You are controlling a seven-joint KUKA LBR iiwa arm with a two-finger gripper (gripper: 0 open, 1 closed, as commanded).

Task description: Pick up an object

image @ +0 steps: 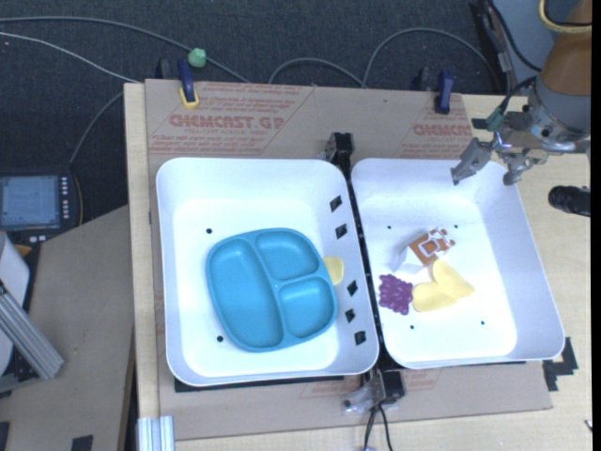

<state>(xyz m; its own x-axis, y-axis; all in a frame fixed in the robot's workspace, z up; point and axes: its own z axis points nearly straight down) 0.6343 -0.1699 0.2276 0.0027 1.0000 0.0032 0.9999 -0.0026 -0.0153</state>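
Note:
In the right bin (498, 224) lie a purple bunch of grapes (395, 292), a yellow piece (441, 287) and a small brown-and-white object (431, 246), close together near the bin's middle. My gripper (490, 166) hangs over the bin's far right corner, well above and behind these objects. Its two fingers are spread apart with nothing between them. The left bin (188, 205) holds a blue sectioned plate (270, 287) with a small yellow object (332, 270) at its right edge.
Black clips run along the divider (346, 252) between the bins. Two blue clamps (189, 90) (444, 91) hold the cardboard at the back. A grey monitor (33, 202) stands off the bench at left.

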